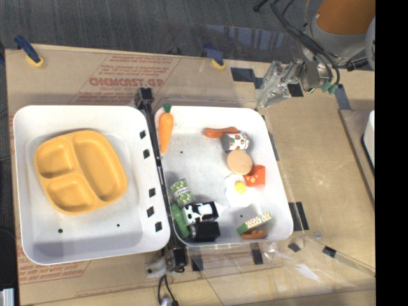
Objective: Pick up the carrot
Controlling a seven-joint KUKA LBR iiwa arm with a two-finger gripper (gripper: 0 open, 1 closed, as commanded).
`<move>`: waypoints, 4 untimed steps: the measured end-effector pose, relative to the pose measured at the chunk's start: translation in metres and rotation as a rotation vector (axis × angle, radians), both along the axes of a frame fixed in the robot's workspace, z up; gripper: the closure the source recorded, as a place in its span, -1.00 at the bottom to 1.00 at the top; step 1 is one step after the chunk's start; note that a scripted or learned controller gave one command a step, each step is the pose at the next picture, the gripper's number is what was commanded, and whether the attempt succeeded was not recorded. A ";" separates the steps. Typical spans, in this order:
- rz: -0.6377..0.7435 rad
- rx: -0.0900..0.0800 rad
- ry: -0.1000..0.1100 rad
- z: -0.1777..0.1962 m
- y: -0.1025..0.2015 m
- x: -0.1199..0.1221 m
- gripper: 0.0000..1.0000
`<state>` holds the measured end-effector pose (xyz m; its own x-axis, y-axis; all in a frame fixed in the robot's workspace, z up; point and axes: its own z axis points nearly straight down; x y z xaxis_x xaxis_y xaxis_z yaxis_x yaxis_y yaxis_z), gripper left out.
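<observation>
Claw (271, 88) above cardboard bench (312, 152) (taped)

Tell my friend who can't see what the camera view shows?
A toy carrot lies at the upper left edge of the right bin, among other toy foods. The robot's gripper hangs outside that bin's upper right corner, away from the carrot. The left bin holds a yellow divided tray.

The carrot (166, 130) is orange with a green top. The plate (80, 171) is yellow and sits in a white bin (38, 241). At 3 o'clock from the carrot lies a red sausage (218, 132). The toy cow (203, 212) is black and white. The bench (319, 152) is brown.
</observation>
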<state>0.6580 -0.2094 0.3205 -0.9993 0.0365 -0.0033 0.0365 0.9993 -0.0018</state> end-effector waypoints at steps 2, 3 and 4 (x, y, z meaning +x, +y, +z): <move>0.017 -0.001 -0.003 -0.001 0.000 0.000 1.00; -0.238 0.000 0.002 -0.030 -0.001 -0.004 1.00; -0.379 0.001 0.003 -0.039 -0.001 -0.015 1.00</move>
<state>0.6434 -0.2106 0.2811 -0.9147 0.4041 0.0000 0.4041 0.9147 -0.0020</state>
